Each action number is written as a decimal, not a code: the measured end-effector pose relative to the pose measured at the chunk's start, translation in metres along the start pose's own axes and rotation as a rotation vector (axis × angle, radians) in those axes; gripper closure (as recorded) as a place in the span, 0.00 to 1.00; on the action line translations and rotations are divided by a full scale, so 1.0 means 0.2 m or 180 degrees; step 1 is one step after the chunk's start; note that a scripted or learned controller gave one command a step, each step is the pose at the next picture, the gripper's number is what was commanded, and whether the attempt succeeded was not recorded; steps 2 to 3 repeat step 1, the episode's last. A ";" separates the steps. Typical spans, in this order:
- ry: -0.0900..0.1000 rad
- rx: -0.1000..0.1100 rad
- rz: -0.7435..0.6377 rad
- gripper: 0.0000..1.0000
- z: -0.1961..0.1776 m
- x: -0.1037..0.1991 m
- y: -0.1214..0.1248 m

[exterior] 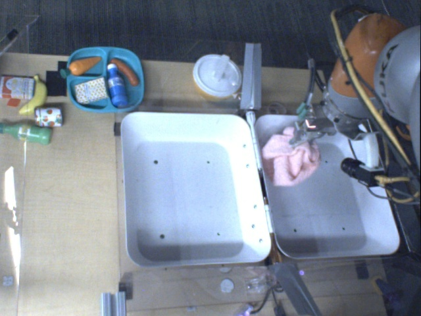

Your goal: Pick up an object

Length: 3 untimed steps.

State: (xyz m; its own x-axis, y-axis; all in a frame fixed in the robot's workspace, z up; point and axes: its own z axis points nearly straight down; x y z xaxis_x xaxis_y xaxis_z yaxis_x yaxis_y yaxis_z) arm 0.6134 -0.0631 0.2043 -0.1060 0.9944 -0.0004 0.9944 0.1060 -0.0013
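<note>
A pink cloth (pixel 289 160) is the one loose thing in the right-hand bin (pixel 342 239). It is soft and crumpled, bunched into an uneven heap with folds and lobes rather than spread flat, paler pink on its raised folds and darker in the creases. It lies in the far left part of that bin, close beside the bin's left wall and a little short of the far wall. Its upper right edge looks drawn up into a small peak, though the view is too coarse to tell whether that part is lifted off the bin floor.
</note>
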 end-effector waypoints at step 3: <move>0.0001 0.0005 -0.0194 1.00 0.11 0.04 0.06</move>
